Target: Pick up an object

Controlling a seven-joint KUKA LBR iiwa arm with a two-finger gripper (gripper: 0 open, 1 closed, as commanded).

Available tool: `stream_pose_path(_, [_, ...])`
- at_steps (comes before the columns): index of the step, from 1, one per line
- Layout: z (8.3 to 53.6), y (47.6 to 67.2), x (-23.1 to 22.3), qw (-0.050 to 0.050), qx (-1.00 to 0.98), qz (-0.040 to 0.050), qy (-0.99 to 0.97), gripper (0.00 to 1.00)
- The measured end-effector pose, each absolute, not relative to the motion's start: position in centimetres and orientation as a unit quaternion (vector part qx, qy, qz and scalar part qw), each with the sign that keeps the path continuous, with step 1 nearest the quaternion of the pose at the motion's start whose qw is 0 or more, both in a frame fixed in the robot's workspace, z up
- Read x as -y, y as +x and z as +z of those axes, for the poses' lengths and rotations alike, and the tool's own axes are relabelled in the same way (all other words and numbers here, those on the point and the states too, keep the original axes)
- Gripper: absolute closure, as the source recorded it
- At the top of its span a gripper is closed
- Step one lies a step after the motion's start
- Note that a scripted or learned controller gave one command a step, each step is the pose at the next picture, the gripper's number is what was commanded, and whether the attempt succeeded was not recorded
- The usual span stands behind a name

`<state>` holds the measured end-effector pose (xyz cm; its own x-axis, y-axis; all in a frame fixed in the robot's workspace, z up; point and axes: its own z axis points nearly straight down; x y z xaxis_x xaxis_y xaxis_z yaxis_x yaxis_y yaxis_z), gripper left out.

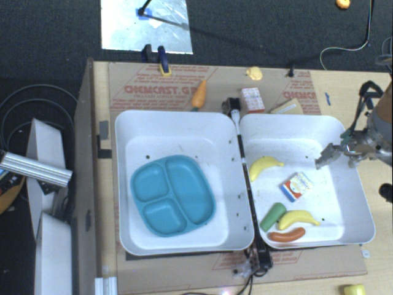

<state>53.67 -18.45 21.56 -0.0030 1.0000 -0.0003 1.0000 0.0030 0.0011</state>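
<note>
The right bin (344, 223) holds a yellow banana (264, 166) near its left wall, a small blue, white and red carton (296, 186) in the middle, and a green cucumber (272, 216), a second banana (300, 218) and a red sausage (286, 235) by the front edge. My gripper (326, 155) hangs over the right side of this bin, to the right of the carton and above the bin floor. Nothing sits between its fingers that I can make out.
A blue divided plate (172, 194) lies in the left bin (132, 134). Behind the bins on the cardboard lie a carrot (199, 94), a small pink box (252, 99), a yellow piece (254, 74) and a blue clamp (161, 57).
</note>
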Motion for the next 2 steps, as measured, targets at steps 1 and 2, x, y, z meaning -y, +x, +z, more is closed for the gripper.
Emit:
stream_pose_path(1, [8.8,56.0,13.8,-0.005,-0.710,-0.0013,0.704,0.00])
stream_pose_path(2, [10.6,56.2,14.2,0.001,-0.709,0.0008,0.706,1.00])
